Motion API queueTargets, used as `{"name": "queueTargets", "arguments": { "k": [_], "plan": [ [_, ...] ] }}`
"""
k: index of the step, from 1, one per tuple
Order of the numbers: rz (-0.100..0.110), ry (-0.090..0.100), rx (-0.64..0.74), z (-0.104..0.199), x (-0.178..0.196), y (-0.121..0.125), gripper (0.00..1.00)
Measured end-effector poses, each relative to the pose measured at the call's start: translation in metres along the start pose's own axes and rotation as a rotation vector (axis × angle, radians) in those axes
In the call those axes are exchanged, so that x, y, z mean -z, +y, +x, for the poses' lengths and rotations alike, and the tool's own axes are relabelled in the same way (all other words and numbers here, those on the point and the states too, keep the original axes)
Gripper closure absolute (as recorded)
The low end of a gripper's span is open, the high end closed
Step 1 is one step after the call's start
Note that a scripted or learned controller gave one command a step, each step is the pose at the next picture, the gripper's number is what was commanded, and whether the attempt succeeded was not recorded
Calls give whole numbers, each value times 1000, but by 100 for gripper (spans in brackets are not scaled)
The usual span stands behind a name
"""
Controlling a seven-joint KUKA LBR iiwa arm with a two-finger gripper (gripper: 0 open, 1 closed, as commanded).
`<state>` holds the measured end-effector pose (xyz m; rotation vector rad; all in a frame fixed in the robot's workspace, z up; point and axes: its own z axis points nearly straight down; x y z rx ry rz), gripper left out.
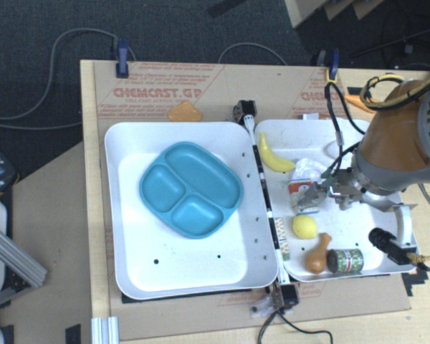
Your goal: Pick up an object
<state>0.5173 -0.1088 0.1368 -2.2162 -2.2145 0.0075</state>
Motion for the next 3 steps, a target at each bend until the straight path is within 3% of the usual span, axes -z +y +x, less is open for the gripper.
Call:
{"name": "queueTargets", "arguments": {
  "k": [1, 2, 3],
  "plan": [
    [-4, 0, 1, 15, -56, -16, 0],
    [-11, -3, 0, 14, -42, -15, 100],
    [-26, -3, 9, 56, 55, 58, 100]
  ]
}}
